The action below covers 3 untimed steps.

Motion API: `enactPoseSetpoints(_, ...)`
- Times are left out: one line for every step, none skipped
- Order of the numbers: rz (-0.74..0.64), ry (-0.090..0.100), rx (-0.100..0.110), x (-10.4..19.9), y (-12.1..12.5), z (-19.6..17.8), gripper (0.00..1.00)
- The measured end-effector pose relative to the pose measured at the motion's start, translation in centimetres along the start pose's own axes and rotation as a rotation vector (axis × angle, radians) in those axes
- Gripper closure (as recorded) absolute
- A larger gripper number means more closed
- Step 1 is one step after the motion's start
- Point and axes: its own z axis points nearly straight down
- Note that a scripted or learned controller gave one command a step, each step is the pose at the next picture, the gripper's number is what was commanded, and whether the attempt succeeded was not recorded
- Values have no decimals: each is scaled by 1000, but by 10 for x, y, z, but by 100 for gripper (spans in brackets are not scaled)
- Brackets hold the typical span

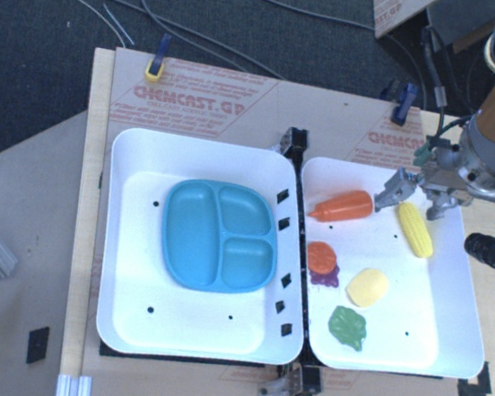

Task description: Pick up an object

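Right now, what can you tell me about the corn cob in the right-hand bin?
The corn cob is a yellow, glossy piece that looks like plastic toy food, long and rounded at both ends, with faint ribbed rows along its length. It lies flat on the floor of the right bin, near the bin's far side, angled diagonally. The gripper hangs right over its upper end, fingers spread to either side; whether they touch it is unclear. The orange carrot lies apart, to its left.

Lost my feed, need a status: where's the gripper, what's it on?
Gripper open, low in right bin, straddling top of corn. Nothing held. Carrot close beside one finger, could get bumped.
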Motion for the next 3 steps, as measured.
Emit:
enactPoseSetpoints(-2, -1, -13, 0, 2, -7, 0)
enactPoseSetpoints(-1, 0, -8, -6, -2, 38, 0)
enactPoseSetpoints(-2, -1, -9, -10, 8, 91, 0)
